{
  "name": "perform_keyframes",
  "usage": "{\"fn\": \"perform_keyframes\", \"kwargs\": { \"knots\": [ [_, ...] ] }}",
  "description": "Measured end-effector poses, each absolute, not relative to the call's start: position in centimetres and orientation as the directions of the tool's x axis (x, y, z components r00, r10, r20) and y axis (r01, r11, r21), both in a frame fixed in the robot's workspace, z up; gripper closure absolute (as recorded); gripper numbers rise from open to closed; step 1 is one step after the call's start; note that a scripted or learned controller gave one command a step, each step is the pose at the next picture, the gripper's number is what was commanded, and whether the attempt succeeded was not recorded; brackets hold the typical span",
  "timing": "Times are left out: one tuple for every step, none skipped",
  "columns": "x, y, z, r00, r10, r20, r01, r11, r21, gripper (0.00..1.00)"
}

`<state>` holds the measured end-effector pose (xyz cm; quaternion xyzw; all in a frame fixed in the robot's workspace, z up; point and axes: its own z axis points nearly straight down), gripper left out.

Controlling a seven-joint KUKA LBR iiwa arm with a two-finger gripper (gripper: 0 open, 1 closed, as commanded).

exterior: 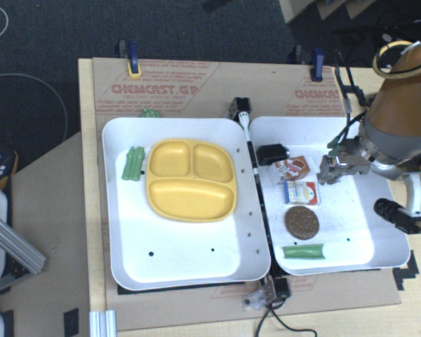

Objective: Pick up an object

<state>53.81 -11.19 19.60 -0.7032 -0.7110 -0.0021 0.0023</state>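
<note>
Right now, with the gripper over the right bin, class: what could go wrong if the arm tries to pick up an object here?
1. The red-and-white packet, the blue-and-white carton and the brown disc lie close together, so the gripper might nudge or catch a neighbour.
2. The brown disc looks flat, so the fingers may slide over it.
3. The green piece lies near the right bin's front wall, which might block the fingers.

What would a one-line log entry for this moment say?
arm: over right bin | pincer: beside snack packets, holding nothing seen | left bin: yellow divided plate, green piece | pick: not yet done
</note>
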Motion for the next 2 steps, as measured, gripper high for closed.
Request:
{"fn": "perform_keyframes", "kwargs": {
  "knots": [
    [49.1,-2.1,19.4,-0.009,1.000,0.006,1.000,0.009,-0.006,1.00],
    [47.7,9.9,18.4,-0.014,1.000,0.005,1.000,0.014,-0.005,1.00]
  ]
}}
